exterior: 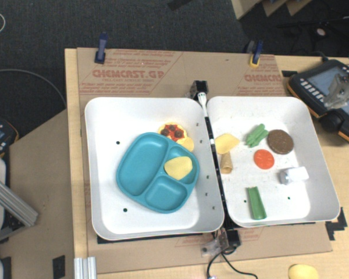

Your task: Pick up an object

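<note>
Objects for picking lie mostly in our right bin (314, 173): a brown disc (280, 142), an orange disc (264, 159), two green pieces (256, 203) and a small white block (294, 175). Our claw's state we cannot tell. We judge the discs risky, since they lie flat and fingers may slide off. In the left bin (99, 156), the teal tray (154, 176) may be too wide.

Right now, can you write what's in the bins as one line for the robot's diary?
left bin: teal tray holding yellow piece | right bin: green stick, orange disc, brown disc | pick: not started
</note>
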Robot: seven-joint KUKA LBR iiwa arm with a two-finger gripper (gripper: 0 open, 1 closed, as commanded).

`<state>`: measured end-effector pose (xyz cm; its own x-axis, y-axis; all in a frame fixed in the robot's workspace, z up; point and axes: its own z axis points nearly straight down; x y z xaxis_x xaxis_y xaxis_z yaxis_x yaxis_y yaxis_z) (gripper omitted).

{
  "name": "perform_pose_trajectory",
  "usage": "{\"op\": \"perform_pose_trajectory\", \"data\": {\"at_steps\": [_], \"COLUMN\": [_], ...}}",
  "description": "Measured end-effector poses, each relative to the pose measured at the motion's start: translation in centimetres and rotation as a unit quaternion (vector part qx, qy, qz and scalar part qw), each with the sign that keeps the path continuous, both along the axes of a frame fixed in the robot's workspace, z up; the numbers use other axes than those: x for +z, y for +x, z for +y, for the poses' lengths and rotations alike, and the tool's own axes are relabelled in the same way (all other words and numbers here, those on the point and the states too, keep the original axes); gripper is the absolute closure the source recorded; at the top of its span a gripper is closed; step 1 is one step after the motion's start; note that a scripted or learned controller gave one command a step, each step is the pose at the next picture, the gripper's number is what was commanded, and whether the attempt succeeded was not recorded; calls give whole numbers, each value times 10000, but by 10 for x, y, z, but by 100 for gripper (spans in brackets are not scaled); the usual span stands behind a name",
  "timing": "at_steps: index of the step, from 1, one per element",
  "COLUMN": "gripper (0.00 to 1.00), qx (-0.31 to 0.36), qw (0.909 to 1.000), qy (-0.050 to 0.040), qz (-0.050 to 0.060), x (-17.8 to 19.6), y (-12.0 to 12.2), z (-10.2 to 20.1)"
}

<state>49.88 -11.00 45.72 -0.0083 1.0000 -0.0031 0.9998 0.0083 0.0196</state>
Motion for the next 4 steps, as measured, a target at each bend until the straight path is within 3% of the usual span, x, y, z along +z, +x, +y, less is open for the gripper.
{"op": "perform_pose_trajectory", "data": {"at_steps": [1, 2, 3, 4], "gripper": [100, 100, 100, 100], "qx": [16, 27, -83, -82], "qw": [9999, 10000, 9999, 9998], "qy": [29, 36, 6, 11], "qz": [143, 61, 132, 153], "x": [-82, -35, -88, -203], "y": [-21, -19, -20, -21], "z": [106, 214, 136, 69]}}
